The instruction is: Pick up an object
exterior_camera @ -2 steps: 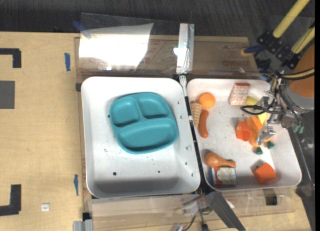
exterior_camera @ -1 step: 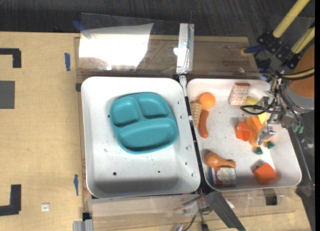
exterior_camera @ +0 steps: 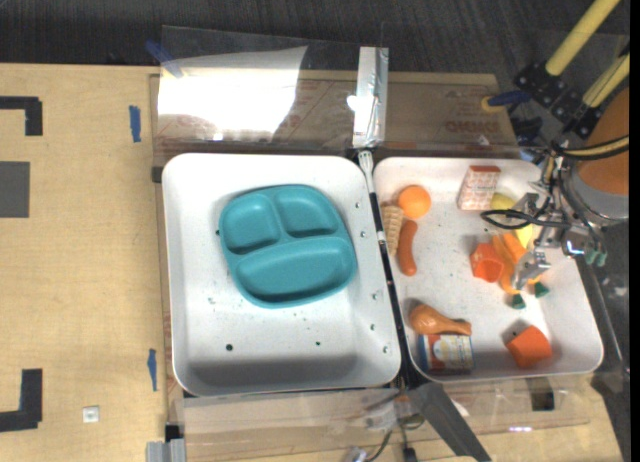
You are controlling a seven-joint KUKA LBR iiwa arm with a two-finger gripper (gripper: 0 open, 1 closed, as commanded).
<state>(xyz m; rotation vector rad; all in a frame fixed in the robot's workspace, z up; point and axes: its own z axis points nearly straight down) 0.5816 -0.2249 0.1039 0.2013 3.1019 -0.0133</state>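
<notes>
My claw [exterior_camera: 527, 272] hangs low in the right bin [exterior_camera: 590, 350]; I cannot tell its state. Beside it sits one orange cup [exterior_camera: 488, 262]. Farther from it: one orange ball [exterior_camera: 413, 200], one sausage [exterior_camera: 407, 247], one can [exterior_camera: 446, 352]. One teal tray [exterior_camera: 288, 244] fills the left bin [exterior_camera: 190, 280].

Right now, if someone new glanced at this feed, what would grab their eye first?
Probably the big teal divided plate, lying alone in the middle of the left bin. Next, the clutter of orange toy food in the right bin, with the gripper lowered among the pieces near its right side.
</notes>
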